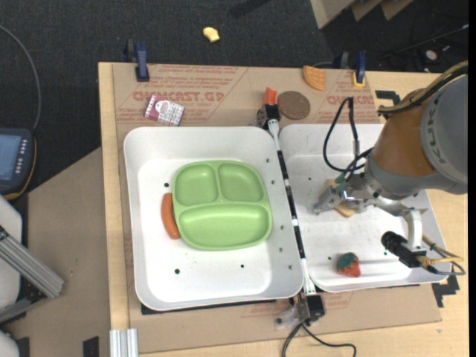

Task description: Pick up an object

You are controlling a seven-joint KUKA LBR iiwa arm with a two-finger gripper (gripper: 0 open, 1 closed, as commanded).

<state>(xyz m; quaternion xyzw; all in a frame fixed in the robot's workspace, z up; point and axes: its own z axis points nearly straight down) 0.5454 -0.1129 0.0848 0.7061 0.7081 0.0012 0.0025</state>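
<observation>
My gripper (332, 198) is low over the middle of the right bin (320, 143), at the end of the grey and orange arm (405, 151) coming in from the right. A small tan piece (344, 210) lies right at the gripper's tip; whether it is gripped is unclear. A red and green strawberry-like toy (347, 264) rests near the right bin's front edge, apart from the gripper. In the left bin (149, 262) sits a green divided plate (221, 203), with an orange sausage-shaped toy (169, 216) against its left side.
A black cylindrical part (398, 248) and cables hang below the arm at the right bin's front right. On the cardboard behind the bins lie a brown disc (295, 105), an orange wedge (314, 77) and a pink packet (163, 110). Blue clamps (139, 59) hold the board's back edge.
</observation>
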